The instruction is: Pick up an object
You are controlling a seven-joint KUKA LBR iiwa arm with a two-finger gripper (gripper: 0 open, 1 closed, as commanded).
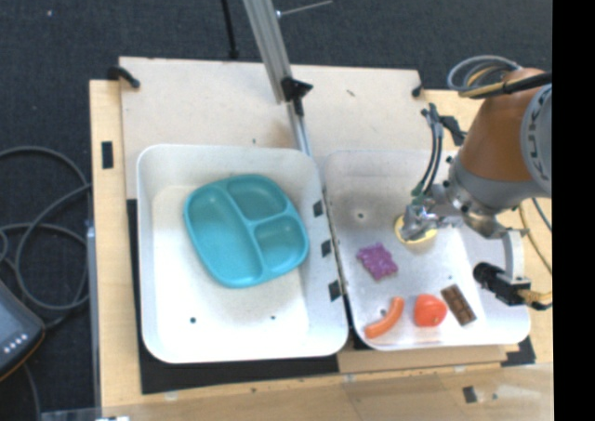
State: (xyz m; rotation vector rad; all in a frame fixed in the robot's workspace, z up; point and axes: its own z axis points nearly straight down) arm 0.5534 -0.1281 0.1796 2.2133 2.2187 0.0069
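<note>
Take the right bin [372, 177] as your landmark; everything below is placed against it. Beside it, sharing its left wall, sits the left bin [158, 317], which carries a teal divided plate [246, 229] turned at a slant.

Your arm [497, 145] comes in over the right bin's right wall, and its gripper [418, 222] hangs low above the bin's middle, a little toward the far side. Whether the jaws are spread or pressed together you cannot tell from this angle.

Directly under the gripper, partly hidden by it, lies a small pale yellow round object [420, 236]. That looks like the likeliest target: it sits straight below rather than off to any side, and being round it offers no long axis to line up with, so the move is probably a plain descent.

The rest lie nearer the bin's near wall: a purple block [377, 261] near the middle, then an orange carrot-shaped piece [385, 317], a red tomato-like ball [429, 311] and a brown bar [457, 304] along the near edge.
</note>
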